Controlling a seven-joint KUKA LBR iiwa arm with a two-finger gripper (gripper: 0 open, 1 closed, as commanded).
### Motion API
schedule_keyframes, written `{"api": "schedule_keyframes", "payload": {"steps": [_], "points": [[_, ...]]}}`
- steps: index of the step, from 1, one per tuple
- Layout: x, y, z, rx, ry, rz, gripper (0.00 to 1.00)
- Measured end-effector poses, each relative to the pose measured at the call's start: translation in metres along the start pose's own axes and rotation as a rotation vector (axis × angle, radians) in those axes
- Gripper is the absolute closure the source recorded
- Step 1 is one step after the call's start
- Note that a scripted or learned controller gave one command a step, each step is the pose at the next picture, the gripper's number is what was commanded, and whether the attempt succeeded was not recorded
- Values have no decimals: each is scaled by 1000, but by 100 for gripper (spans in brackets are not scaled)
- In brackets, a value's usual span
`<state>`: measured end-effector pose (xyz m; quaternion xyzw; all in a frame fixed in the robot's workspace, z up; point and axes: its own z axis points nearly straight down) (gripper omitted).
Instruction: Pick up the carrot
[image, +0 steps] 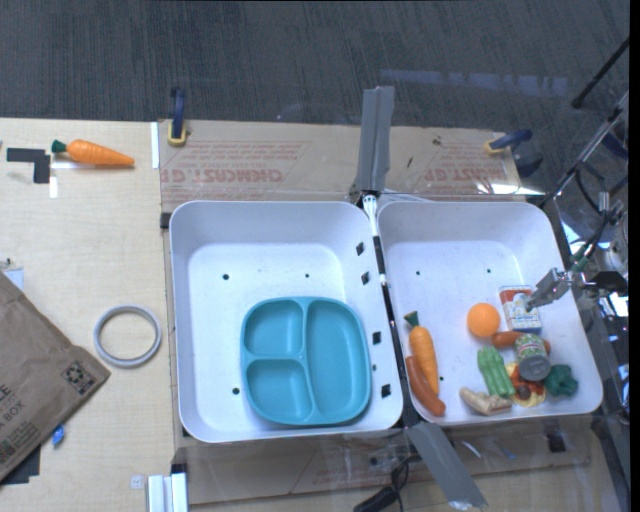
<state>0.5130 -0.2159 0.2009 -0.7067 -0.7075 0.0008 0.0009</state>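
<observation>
One carrot (423, 349) (well left of gripper (548, 288)).

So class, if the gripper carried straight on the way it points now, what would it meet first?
The gripper points down-left at the small carton beside the orange, so probably that carton first, not the carrot; depth is unclear from above.

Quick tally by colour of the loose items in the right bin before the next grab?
Orange: 2, the carrot and the orange ball
Red: 1, the chilli-like piece beside the carrot
Green: 2, the long green vegetable and the leafy one
Tan: 1, the piece at the front
Cans or packets: 2
Total: 8, counting what can be told apart
</observation>
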Motion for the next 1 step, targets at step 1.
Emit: {"api": "schedule_keyframes", "payload": {"steps": [1], "points": [[48,18,99,-17,-1,243,0]]}}
